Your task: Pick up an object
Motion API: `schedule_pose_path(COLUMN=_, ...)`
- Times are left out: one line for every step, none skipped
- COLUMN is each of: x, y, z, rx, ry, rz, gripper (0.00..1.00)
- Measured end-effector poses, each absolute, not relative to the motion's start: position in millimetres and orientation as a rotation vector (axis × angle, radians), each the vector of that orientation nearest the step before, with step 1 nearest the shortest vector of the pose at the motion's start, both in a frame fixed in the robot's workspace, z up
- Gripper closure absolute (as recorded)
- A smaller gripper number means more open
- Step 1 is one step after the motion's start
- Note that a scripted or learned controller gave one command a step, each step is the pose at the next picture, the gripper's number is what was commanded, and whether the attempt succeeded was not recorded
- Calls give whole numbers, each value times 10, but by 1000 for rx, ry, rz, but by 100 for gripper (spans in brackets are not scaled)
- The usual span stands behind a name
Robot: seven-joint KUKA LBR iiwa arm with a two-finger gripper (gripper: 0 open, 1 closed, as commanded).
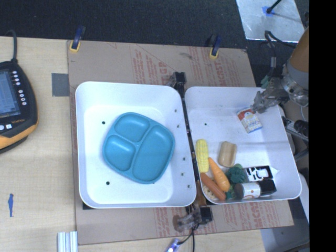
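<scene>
Bottom edge of bench nearest me: a dark cable clip w/ wires (191, 220) poking out below the seam between the two bins.

Left white plastic bin (86, 140) — holds one blue divided plastic plate (138, 147), three compartments, lying flat.

Right white plastic bin (283, 140) — clutter along its near edge: yellow toy corn cob (202, 155), tan rounded block (227, 154), two orange toy carrots (217, 178), a dark green lump (237, 173), a black-and-white small box (258, 172), a small bottle w/ black cap lying on its side (255, 189). All touching or nearly so, packed tight.

Task's likely thing: small flat packet, white w/ red and blue print (250, 121), alone in far right part of right bin, well apart from the pile. Tilted, one end looks lifted toward the arm.

Handling, my guess: light, thin, prob. soft or crinkly, may flex or slip when pinched. Not fragile. Best taken across its narrow width near upper end; flat faces give little to bite if it lies down.

Grey two-finger gripper (261, 103) reaching in from right, tip right at packet's upper corner, touching or just above. Jaws: cannot tell how far open, metalwork is a blur at this angle. Cannot confirm packet is between them, so not calling it held.

Left of the bins: black-and-orange teach pendant (13, 106) on the wood bench top (37, 182), unrelated.
</scene>
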State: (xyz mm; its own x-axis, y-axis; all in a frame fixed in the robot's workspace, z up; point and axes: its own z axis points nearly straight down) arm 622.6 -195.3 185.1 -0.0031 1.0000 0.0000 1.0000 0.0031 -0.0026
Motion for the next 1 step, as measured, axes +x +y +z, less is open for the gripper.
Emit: schedule_pose_path(x=6227, y=-1954, z=1853, rx=-2217, ry=-2224, rz=3, gripper=0)
